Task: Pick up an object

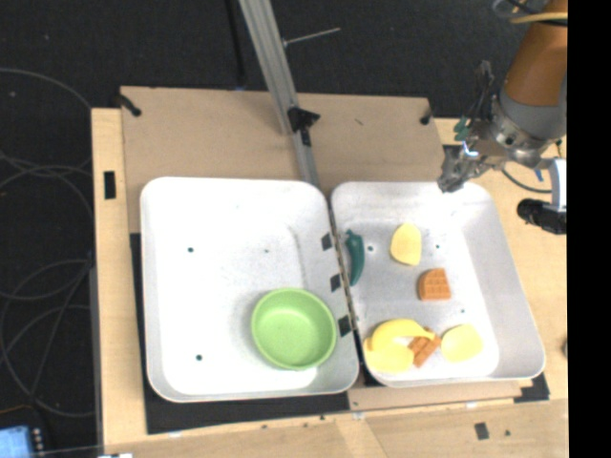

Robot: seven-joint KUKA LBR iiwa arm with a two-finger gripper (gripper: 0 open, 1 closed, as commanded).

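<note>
**At the upper right, the gripper is seen above the right bin's far corner**

In the upper right of the frame, the grey arm [535, 74] with its orange band is seen reaching in, and the gripper [452, 177] is held over the far right corner of the right bin [506, 256]. Whether the gripper is apart or together cannot be told, as it is small and dark against the bench. Nothing is seen clamped in it.

In the right half of the frame, several objects are spread across the right bin. A pale yellow piece [406, 244] is placed near the bin's middle, and an orange waffle-like piece [433, 284] lies just below and to the right of it, apart from it. At the bin's lower edge, a larger yellow object [393, 342] is found, with a small orange piece [423, 349] touching its right side and another yellow piece [461, 343] just beyond that. A teal object [354, 256] is lodged against the bin's left wall, beside the divide between the two bins. All of these are well apart from the gripper.

In the lower middle of the frame, a green bowl [294, 327] stands upright in the lower right part of the left bin [191, 227]. A metal bar [272, 55] is seen slanting down from the top of the frame to the bins' junction.
</note>
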